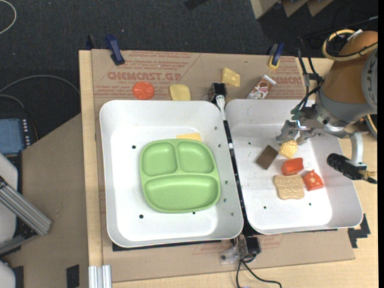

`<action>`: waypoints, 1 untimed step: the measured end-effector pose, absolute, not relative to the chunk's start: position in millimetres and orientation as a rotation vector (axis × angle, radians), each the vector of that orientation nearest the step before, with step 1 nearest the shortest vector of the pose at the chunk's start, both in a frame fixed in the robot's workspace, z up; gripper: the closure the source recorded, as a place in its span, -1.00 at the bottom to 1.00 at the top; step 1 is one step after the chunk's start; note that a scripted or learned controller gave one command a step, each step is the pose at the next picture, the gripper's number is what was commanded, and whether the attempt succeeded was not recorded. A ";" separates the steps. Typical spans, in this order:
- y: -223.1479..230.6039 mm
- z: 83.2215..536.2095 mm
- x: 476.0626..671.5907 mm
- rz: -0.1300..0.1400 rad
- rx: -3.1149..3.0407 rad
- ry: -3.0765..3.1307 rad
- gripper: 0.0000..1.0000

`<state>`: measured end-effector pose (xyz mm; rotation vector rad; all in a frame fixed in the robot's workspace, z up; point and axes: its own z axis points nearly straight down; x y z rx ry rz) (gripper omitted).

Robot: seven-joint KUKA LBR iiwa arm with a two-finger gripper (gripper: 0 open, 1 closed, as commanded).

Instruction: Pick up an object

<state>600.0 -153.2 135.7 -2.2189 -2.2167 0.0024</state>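
two shallow white bins side by side on a brown board. the left bin [120, 161] holds a green divided plate [179, 176] with three compartments, lying flat near the middle. a pale yellow flat piece [189, 137] shows just behind the plate's far edge, partly hidden by it.

the right bin [336, 212] holds the loose items: a small yellow piece [289, 149], a brown block [267, 157] to its left, an orange-red piece [292, 167] just below the yellow one, a red piece [312, 180] right of that, and a tan toast-shaped piece [290, 187] at the near end of the cluster. orange-red and toast pieces nearly touch; brown block sits a little apart.

arm comes in from the right, orange band above grey wrist. gripper [295, 133] hangs low over the far part of the right bin, directly above the small yellow piece, metal tips close to or touching it. too blurred and small to tell whether the fingers are wide or narrow, or whether the yellow piece sits between them.

on the board behind the bins: an orange-red round item [143, 90], a pale yellow rounded item [179, 92], a yellow cheese-like wedge [230, 77], a small red-and-white packet [260, 89], and a black item [218, 91] at the seam between bins. two blue clamps [114, 50] hold the board's far edge.
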 end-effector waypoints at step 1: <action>-62.9 188.5 614.7 -0.012 -2.214 -2.235 1.00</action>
